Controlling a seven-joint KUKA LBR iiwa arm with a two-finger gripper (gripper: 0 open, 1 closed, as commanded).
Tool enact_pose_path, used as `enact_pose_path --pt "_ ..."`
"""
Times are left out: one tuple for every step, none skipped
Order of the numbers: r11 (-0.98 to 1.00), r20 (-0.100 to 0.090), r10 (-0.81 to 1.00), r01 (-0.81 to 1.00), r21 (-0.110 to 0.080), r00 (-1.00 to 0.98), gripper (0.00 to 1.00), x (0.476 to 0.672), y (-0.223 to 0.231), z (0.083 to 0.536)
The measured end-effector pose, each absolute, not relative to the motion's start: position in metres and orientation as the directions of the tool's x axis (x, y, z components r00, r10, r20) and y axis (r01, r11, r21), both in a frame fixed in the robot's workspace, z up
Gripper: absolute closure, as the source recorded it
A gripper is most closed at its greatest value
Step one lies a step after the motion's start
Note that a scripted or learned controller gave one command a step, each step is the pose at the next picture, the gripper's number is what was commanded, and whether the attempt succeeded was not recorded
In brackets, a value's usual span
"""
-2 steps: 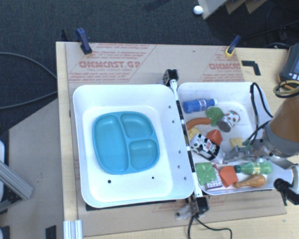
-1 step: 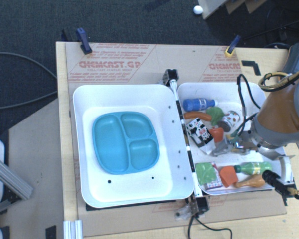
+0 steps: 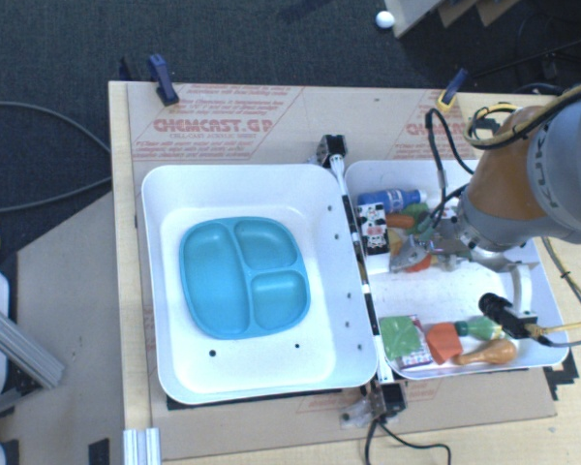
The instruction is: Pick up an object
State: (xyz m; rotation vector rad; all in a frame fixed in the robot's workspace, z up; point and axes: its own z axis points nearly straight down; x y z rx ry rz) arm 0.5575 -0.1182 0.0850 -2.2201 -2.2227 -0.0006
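**Pick Step: Tool Low Over the Right Bin**

The left bin is seen on the counter, carrying a blue divided plate near its middle; white floor is left bare around the plate.

The right bin holds the candidate objects. At its upper left, a blue-capped bottle and a small black-and-white carton lie against the dividing wall. Along the lower edge, a green item, an orange-red block and a tan pear-shaped piece are grouped closely.

The tool is positioned low at the bin's upper middle, just beside the carton and over small orange and green items. Whether it is spread or pressed together cannot be told, and no object is seen gripped.

For a sound pick, one object should be centred under the tool before closing, and the lift kept vertical. Open floor is available in the bin's middle; the dividing wall and the crowded upper corner leave little side clearance.
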Motion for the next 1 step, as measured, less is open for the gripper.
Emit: enact_pose_path --pt "-0.004 -0.014 1.0 1.0 0.004 0.004 0.0 0.578 -0.1006 0.0858"
